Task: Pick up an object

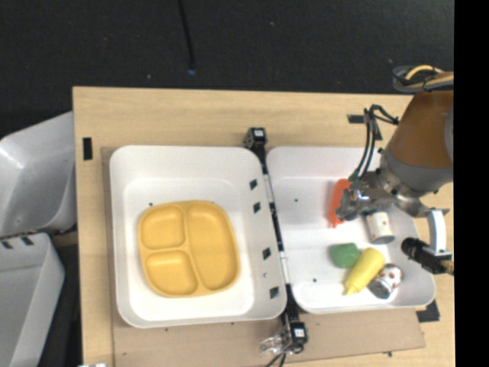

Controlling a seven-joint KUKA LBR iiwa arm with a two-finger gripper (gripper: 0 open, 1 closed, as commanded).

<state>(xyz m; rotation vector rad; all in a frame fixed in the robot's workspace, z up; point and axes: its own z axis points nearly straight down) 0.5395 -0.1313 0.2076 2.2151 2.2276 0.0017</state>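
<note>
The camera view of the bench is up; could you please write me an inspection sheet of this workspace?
Surface: wooden bench bearing the left bin and the right bin side by side.
Job's things: orange object, green object, yellow object and a small red-and-white object, all in the right bin.
Clutter: yellow divided tray in the left bin.
Grippers: gripper low in the right bin beside the orange object; grasp unclear.
Cables: black cables along the arm.
Surroundings: dark floor; white equipment at left.
</note>
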